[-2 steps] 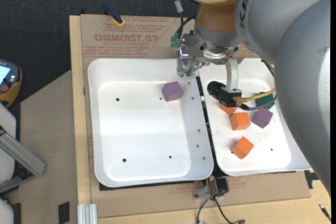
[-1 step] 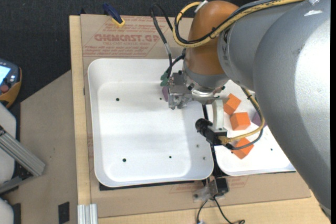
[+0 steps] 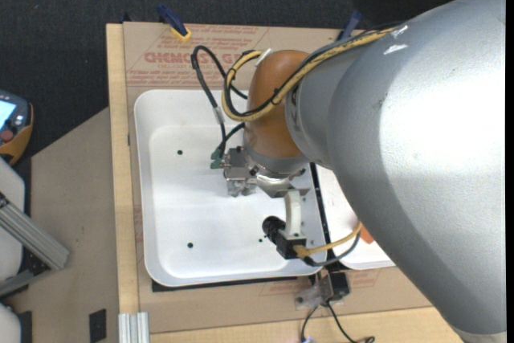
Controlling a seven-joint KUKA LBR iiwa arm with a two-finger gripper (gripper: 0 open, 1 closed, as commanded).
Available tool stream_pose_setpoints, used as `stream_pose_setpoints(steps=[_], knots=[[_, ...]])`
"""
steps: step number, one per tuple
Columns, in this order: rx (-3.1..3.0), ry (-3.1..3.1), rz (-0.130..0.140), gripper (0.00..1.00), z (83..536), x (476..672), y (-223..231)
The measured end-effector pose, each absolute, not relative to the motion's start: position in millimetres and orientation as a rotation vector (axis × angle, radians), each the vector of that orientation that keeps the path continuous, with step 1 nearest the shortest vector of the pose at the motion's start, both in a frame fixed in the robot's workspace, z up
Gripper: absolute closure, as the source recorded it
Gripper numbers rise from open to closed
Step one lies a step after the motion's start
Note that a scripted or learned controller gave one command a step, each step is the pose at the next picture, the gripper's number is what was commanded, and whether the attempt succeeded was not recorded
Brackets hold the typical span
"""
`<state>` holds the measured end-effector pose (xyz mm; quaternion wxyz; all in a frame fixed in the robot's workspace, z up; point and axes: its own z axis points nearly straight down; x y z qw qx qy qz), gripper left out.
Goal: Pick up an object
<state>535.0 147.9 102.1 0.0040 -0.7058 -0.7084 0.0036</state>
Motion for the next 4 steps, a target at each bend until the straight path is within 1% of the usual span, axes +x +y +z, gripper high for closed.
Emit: stream_pose_setpoints(steps=[1, 2, 3, 4], knots=[[-2.218, -2.232, -0.018, 1.0, 190, 584.8, 202], [-2.221, -2.225, -0.005, 1.0, 135, 627.2, 205], [-2.221, -2.219, 0.005, 1.0, 82, 603.4, 199], [-2.22, -2.226, -0.005, 1.0, 85, 636.6, 213]])
